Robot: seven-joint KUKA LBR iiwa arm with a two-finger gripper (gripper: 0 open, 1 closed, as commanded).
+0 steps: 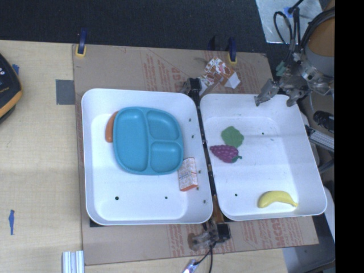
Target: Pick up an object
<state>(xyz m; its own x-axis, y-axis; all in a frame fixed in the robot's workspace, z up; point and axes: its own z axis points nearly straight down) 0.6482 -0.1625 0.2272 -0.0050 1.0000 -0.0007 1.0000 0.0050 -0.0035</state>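
Observation:
In the right bin (284, 152) lie a green leaf-shaped piece (232, 136), a purple bunch of grapes (225, 152) just below it, and a yellow banana (276, 199) near the front edge. My gripper (278, 95) hangs over the bin's far right corner, well apart from all three, with its fingers spread and nothing between them. The left bin (102, 198) holds a blue divided plate (148, 140), an orange sausage-like piece (108, 128) half tucked under the plate's left rim, and a small printed packet (187, 174) at the plate's lower right.
Both bins sit on brown cardboard clamped to the bench. A crumpled wrapper (219, 73) lies behind the bins. A yellow and black device (8, 87) sits at the far left edge. Cables hang near the arm at the upper right.

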